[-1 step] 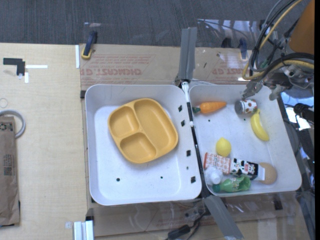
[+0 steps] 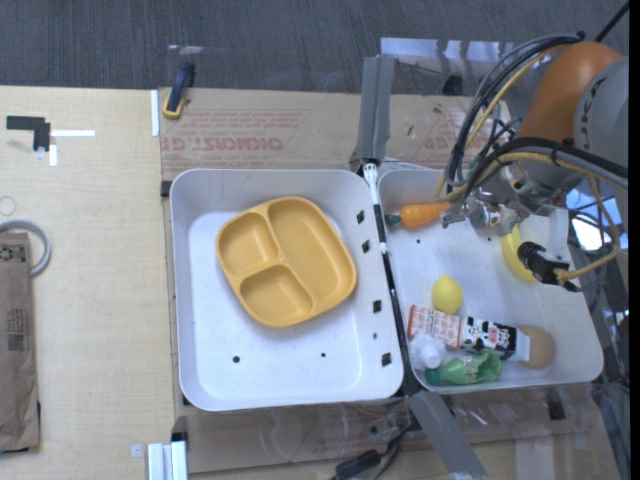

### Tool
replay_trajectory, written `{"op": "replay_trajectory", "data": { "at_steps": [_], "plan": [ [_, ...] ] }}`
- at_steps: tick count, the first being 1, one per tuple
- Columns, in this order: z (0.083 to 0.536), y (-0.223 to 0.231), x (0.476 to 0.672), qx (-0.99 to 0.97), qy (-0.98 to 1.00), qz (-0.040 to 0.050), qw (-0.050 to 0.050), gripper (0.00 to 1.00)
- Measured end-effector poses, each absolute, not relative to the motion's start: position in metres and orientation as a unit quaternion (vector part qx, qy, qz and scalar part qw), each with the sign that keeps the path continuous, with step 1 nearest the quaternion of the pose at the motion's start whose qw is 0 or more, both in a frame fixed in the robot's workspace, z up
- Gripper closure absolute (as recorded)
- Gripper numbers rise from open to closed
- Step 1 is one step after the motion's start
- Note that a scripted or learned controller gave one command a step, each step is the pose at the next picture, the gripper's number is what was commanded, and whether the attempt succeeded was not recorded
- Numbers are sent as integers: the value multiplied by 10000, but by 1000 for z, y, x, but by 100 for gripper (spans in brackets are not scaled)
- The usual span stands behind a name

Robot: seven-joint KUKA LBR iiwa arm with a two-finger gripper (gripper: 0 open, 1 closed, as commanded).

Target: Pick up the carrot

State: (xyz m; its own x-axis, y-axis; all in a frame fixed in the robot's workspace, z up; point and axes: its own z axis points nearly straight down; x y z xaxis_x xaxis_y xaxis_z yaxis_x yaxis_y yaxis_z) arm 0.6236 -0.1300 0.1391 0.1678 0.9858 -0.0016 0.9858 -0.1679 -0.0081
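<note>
Orange carrot (image 2: 422,214) lies at the right bin's (image 2: 590,353) far left corner, its right tip at the claw (image 2: 462,215); whether the claw is clenched cannot be told.

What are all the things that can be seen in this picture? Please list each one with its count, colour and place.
bins: 2, white, side by side on the bench
plate: 1, yellow, three compartments, in the left bin
carrot: 1, orange, far left part of the right bin, at the gripper's tip
lemon: 1, yellow, middle of the right bin
carton: 1, white with red and black print, lying near the right bin's front
green item: 1, green, right bin's front edge
egg-shaped item: 1, tan, right bin's front right
paper bag: 1, brown, bench's left edge
gripper: 1, grey metal, over the right bin
arm: 1, grey with orange band, upper right
</note>
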Motion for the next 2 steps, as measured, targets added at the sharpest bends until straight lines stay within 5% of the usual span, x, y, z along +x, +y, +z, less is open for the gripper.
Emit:
{"op": "replay_trajectory", "data": {
  "at_steps": [1,2],
  "plan": [
    [101,-120,650,-7620,-6476,68,50,0],
    [166,-170,659,-6285,-7778,16,5,0]
  ]
}}
